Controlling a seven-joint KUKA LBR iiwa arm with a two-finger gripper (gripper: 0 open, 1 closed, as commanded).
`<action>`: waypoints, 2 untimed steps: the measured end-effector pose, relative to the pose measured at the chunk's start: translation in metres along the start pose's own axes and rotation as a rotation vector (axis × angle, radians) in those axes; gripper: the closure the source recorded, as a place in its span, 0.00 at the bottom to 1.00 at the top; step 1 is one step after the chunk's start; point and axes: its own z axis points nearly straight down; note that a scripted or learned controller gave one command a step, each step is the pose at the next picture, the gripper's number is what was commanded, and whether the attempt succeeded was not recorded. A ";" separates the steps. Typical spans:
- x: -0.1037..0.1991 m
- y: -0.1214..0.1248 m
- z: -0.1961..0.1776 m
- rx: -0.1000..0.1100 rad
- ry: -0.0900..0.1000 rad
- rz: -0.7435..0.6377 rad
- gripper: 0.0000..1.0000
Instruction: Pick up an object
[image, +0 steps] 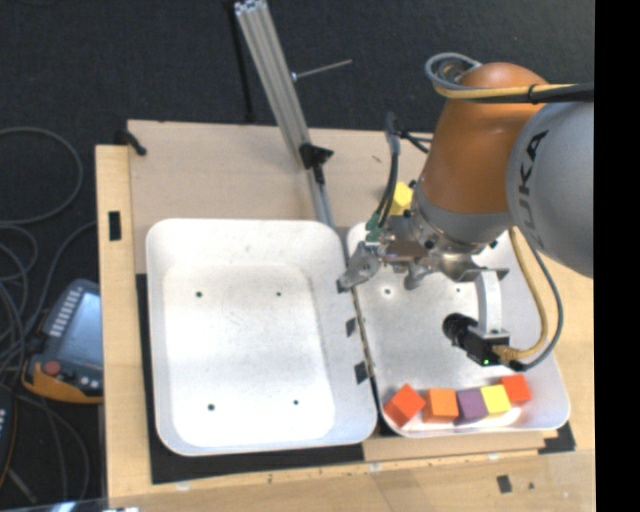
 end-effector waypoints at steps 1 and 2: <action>0.057 -0.030 0.105 0.019 0.001 -0.003 0.00; 0.054 -0.027 0.090 0.009 0.001 0.004 1.00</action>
